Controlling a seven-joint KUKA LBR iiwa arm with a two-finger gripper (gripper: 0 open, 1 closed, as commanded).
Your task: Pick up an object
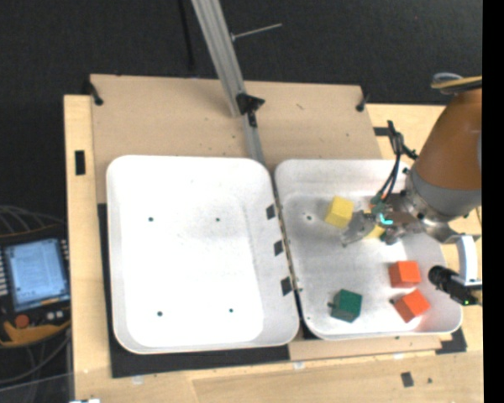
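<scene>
Yellow block looks like the pick here, sitting in the right bin just beside the gripper. Honestly can't tell how the jaws stand. Nearer us: green block, two orange blocks. I'd centre over yellow first, then drop straight.

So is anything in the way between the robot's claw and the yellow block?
Nothing visible is. The gripper sits just right of the yellow block in the right bin, with bare floor between. The green block lies well below.
</scene>
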